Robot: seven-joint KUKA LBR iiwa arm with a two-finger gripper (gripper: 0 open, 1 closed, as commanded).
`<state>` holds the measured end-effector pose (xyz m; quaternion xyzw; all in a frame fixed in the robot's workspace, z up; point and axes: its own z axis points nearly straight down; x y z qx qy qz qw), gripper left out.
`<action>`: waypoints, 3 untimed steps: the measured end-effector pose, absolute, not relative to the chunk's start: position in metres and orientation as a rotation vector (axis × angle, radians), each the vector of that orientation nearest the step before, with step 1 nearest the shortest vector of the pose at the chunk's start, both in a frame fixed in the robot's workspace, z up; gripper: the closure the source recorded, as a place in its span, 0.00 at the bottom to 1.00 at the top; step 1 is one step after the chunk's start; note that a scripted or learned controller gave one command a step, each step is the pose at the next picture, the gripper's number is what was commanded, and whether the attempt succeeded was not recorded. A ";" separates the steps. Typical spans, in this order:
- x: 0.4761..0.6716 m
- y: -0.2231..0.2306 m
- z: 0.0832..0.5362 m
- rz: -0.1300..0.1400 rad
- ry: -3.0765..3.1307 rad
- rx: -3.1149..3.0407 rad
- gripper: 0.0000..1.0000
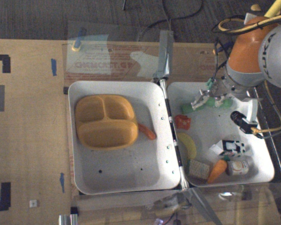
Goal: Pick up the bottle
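Gripper upper right, over green bottle — jaws' state unclear. Risk: bottle lying flat, rolling away — grasp missed.

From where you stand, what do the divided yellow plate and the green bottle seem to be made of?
The divided yellow plate looks like moulded plastic: one even colour, rounded compartments, a dull sheen. The green bottle, lying at the tool, also looks like plastic, uniformly green, though it is too small and blurred to be sure.
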<state>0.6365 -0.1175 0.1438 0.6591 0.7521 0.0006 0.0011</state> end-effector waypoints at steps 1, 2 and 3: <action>0.655 -0.106 0.088 -0.003 2.365 2.074 0.00; 0.668 -0.154 0.132 0.002 1.941 2.466 0.00; 0.669 -0.152 0.143 0.002 1.946 2.458 1.00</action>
